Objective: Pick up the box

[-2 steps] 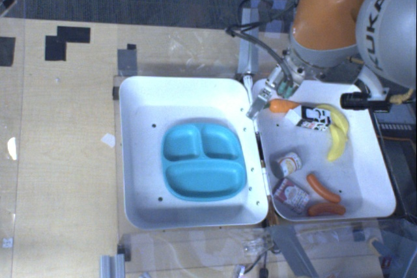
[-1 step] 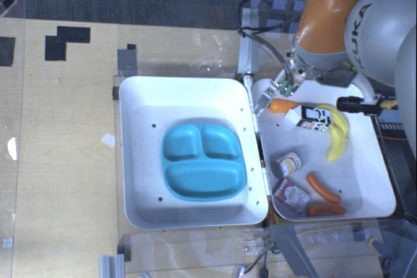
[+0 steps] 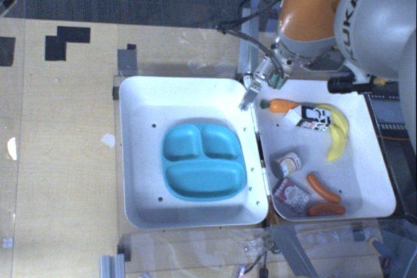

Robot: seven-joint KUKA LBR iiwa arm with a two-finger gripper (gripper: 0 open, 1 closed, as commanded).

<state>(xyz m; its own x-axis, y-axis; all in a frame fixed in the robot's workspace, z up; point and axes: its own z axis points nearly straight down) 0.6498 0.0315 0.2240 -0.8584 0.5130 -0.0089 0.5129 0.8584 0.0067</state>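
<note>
The box is small, white with black print, and lies on its side at the back of the right bin, between an orange carrot and a banana. My gripper hangs over the back of the divide between the two bins, left of the carrot and roughly a hand's width left of the box. Nothing shows held in it. The grey arm with its orange band reaches in from the upper right.
The left bin holds a blue divided plate. In the right bin there are also a small can, a red packet and two sausages toward the front.
</note>
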